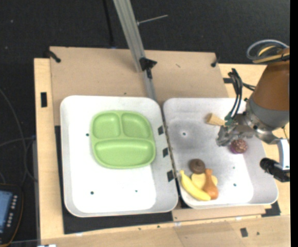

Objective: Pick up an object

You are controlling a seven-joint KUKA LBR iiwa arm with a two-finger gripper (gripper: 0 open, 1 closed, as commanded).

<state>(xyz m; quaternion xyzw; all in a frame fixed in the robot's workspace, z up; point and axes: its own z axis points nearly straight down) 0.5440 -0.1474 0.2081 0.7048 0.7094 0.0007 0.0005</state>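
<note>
A small dark reddish ball [238,146] sits in the right bin [190,117], just beside the jaws [227,136] on their lower right, maybe touching. Can't tell if the jaws are wide or closed. A tan wedge [215,119] lies just up-left of them; brown lump [197,165], banana [191,186] and orange drumstick [210,184] sit farther below-left. Green divided plate [123,139] is way off left in the other bin [77,189].

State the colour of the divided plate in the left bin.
Light green; the divided plate shows plainly in the camera view.
</note>
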